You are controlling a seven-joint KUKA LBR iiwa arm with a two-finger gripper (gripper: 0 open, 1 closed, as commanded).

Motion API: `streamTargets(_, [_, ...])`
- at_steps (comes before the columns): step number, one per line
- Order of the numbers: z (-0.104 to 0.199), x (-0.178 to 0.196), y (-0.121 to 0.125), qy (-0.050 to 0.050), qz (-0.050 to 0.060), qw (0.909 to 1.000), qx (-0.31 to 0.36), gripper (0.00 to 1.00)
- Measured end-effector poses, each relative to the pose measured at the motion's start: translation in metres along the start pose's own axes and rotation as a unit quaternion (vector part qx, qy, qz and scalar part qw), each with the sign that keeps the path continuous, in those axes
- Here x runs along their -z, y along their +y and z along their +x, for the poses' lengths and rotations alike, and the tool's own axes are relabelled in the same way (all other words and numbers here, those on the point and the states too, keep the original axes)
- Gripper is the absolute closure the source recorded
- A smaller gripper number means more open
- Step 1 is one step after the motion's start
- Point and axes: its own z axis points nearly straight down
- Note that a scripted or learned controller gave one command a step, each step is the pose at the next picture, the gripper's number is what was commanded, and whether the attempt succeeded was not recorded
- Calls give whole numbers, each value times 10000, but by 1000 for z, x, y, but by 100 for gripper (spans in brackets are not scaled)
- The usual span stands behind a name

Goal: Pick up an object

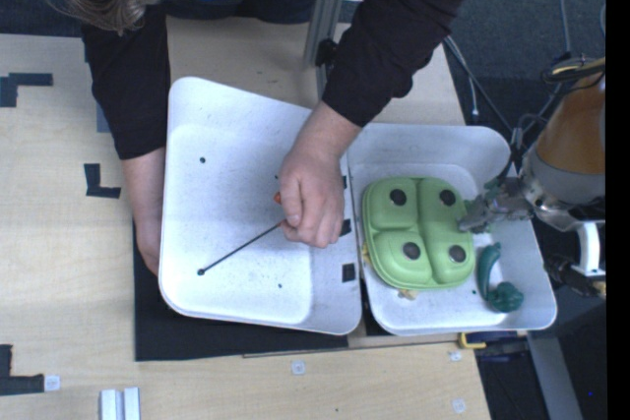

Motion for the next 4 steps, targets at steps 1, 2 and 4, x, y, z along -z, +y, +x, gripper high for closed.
streamTargets(1, [1,43,6,7,40,10000,-8,100])
streamTargets(2, [2,67,6,9,49,10000,-10,100])
streamTargets(4, [98,54,-8,15,57,10000,4,100])
